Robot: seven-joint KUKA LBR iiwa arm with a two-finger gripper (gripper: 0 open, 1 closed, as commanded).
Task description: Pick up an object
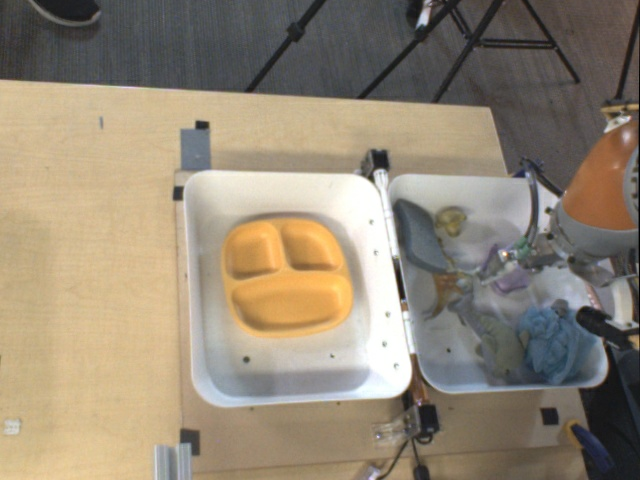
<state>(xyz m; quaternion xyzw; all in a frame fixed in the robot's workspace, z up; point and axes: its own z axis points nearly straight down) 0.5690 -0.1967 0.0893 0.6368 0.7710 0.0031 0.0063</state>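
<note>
The right bin point(470, 376) holds several small things. A grey-blue flat piece point(418, 236) lies at its left, with a pale beige lump point(451, 220) behind it. A brownish-orange item point(446, 288) sits in the middle, a grey rag point(492, 340) towards the front, and a crumpled blue cloth point(555, 342) in the front right corner. My gripper point(516, 258) reaches in from the right, low over the bin's middle. It is right beside a small purple object point(510, 278). I cannot make out whether it touches that object.
The left bin point(210, 298) holds an orange three-compartment plate point(287, 274). The arm's orange band point(607, 180) and grey wrist point(590, 236) hang over the right bin's right wall. Bare wooden bench point(90, 268) lies to the left. Tripod legs point(480, 18) stand on the floor behind.
</note>
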